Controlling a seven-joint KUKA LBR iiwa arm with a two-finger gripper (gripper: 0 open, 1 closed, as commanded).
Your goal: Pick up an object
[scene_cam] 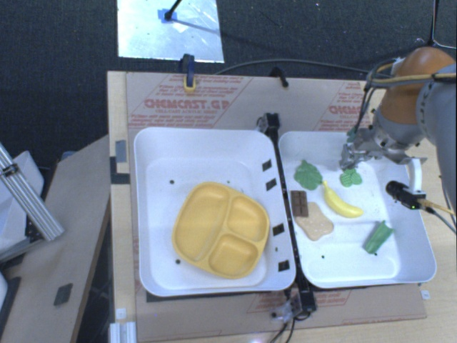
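The right bin (410, 263) holds several toy foods. A small green broccoli piece (350, 179) lies near the back, with a yellow banana (341, 202) just in front of it. A leafy green piece (308, 174) sits at the left. A brown chocolate bar (300, 204) and a tan slice (315, 226) lie by the divider. A green pepper (377, 237) rests at the front right. My gripper (351, 160) hangs low over the back of this bin, directly above the broccoli piece and close to it.
The left bin (164, 156) carries a yellow divided plate (221, 229). A black divider with clips (282, 191) runs between the bins. The arm's orange band (418, 73) and a black cable fitting (401, 193) overhang the right bin's far right side.
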